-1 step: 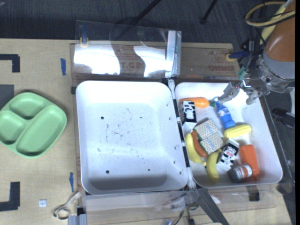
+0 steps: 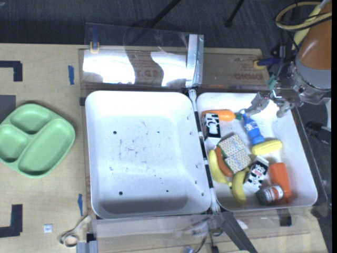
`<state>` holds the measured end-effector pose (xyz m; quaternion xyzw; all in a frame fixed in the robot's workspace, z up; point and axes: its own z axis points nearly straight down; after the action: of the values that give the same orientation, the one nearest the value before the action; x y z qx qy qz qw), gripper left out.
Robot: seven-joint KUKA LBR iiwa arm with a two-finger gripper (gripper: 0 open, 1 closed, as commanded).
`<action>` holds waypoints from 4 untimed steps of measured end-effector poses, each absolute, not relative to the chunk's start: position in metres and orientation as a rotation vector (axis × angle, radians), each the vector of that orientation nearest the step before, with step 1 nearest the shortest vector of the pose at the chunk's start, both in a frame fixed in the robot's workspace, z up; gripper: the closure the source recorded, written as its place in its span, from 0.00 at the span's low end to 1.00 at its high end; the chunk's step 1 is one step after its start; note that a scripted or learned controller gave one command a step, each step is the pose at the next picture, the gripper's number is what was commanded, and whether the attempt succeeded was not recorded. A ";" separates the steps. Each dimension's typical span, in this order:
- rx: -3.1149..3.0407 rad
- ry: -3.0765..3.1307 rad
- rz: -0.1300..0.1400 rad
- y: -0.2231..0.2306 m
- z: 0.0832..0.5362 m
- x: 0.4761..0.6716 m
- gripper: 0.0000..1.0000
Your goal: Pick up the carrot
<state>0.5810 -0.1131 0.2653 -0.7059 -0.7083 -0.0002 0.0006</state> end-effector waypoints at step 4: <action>-1.731 -2.641 0.000 -0.114 0.108 0.672 0.00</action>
<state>0.6724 -0.1136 0.1078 -0.5483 -0.8363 -0.0001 -0.0082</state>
